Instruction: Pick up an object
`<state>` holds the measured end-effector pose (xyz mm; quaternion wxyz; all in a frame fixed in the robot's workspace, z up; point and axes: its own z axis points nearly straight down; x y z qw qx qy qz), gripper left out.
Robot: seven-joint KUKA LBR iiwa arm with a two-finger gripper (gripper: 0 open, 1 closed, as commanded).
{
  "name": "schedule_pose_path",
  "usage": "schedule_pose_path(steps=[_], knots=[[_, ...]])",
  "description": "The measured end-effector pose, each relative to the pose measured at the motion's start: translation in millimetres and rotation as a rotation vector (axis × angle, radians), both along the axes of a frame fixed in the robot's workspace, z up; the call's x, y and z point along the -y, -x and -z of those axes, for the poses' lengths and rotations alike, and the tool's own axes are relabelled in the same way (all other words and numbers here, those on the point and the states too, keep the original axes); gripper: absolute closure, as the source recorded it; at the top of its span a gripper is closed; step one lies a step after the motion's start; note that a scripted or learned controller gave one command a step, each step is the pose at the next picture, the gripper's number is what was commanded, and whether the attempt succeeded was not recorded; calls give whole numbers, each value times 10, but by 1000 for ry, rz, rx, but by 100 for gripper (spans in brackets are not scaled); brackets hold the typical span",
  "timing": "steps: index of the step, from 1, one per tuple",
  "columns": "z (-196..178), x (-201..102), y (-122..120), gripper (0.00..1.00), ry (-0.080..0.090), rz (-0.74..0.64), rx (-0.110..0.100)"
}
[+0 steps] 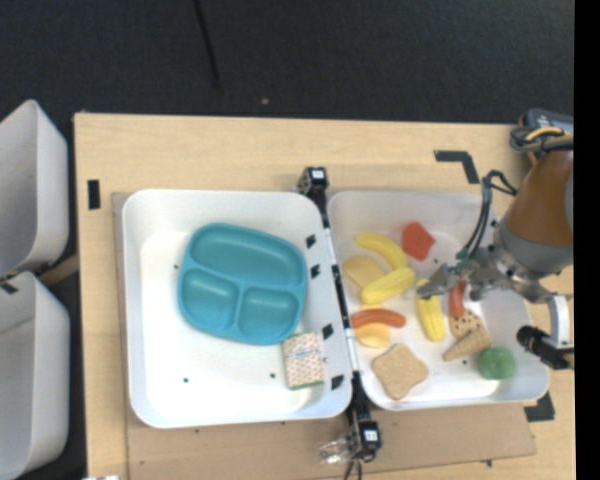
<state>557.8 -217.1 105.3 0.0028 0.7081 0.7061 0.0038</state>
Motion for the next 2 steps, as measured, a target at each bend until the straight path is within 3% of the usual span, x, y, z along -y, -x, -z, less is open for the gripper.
schedule_pose_path(steps=[1,2], knots=[[-154,33,-32,100,8,2,13],[-590,100,-32,100,4,-2,-6]])
